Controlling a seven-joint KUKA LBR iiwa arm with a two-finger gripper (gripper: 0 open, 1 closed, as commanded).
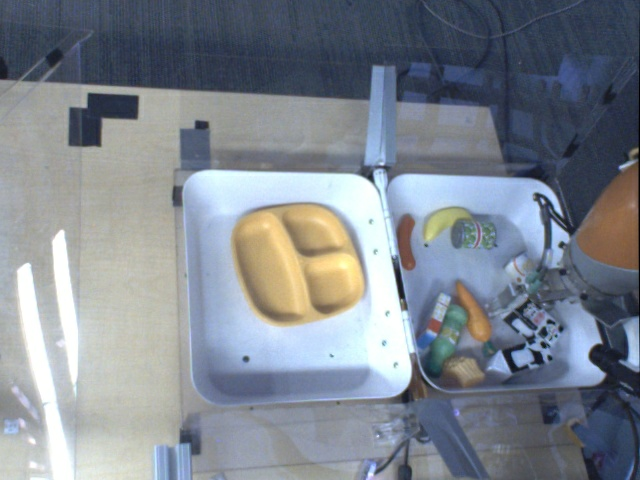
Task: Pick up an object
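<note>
In the right bin (520, 190), claw (527, 308) low, carrot (474, 312) just beside it

A yellow divided tray (298, 262) lies in the left white bin (205, 298). Behind that bin, a grey metal post (381, 118) stands upright, and black tape marks (98, 117) sit far to its left. A thin cable (500, 13), possibly black, loops beyond.

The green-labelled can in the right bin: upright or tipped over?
Tipped. The can lies on its side on the right bin floor, its long axis running across the view, next to the banana.
</note>
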